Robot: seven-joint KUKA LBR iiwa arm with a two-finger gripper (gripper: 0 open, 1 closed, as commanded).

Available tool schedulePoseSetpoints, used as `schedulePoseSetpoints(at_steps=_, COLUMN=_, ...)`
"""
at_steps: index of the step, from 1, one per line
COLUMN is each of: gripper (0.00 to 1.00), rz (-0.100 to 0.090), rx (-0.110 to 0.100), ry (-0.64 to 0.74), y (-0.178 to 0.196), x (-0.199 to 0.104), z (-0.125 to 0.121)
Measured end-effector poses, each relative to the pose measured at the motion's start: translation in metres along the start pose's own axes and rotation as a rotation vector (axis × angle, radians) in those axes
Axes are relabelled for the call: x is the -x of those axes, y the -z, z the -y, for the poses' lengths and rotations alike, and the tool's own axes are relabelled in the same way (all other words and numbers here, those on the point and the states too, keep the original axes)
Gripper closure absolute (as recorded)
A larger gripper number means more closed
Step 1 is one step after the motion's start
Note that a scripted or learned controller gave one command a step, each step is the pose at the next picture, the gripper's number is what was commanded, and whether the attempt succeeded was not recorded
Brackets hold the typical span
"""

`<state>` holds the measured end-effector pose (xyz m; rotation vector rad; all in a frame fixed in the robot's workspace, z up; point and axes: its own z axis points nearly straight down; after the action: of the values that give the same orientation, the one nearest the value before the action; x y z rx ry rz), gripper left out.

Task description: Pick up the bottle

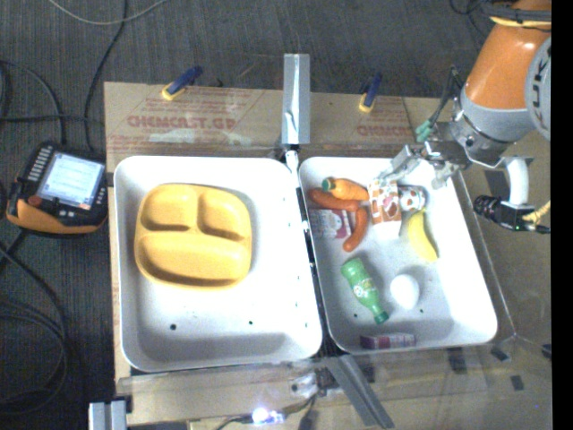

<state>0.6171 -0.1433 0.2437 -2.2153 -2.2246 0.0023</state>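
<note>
A small green bottle (363, 288) lies on its side in the right bin (466, 267), near the middle, its cap pointing to the front right. My gripper (414, 161) hangs over the bin's far right part, above a red-and-white patterned carton (391, 202). It is well up and to the right of the bottle, apart from it. The arm's orange band sits at the upper right.
Around the bottle lie a carrot (344, 188), a red sausage (355, 227), a banana (421, 236), a white egg (405, 290) and a small purple bar (389, 339). The left bin (134, 330) holds a yellow divided plate (194, 235). A teach pendant (61, 189) rests left of the bench.
</note>
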Motion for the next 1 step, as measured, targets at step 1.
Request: schedulePoseSetpoints(at_steps=1, gripper=0.00, rz=0.000, rx=-0.004, ry=-0.462, y=-0.1106, x=-0.0355, z=0.0792)
